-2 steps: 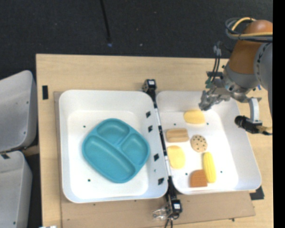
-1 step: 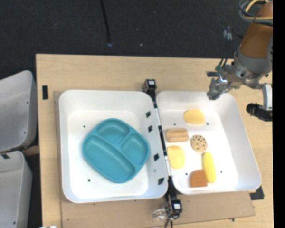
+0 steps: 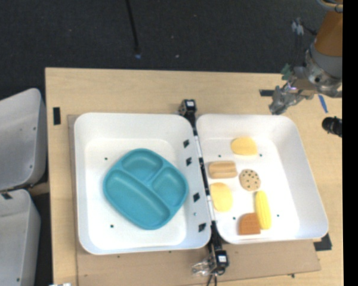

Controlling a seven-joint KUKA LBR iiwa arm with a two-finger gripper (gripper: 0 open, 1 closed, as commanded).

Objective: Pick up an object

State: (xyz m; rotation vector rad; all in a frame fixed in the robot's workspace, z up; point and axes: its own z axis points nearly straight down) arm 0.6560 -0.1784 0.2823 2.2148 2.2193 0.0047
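The gripper [image 3: 280,103] hung above the right bin's [image 3: 298,148] far corner, whether parted or closed I couldn't tell, presumably staging over the food pieces like the cookie [image 3: 249,179] lying inside.

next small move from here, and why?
Probably bring the gripper forward and down over the right bin, toward the yellow piece nearest it. The gripper hangs above the bin's far right corner, over the bench, with nothing seen in it. All six food items lie in that bin; the left bin bears a teal divided plate.
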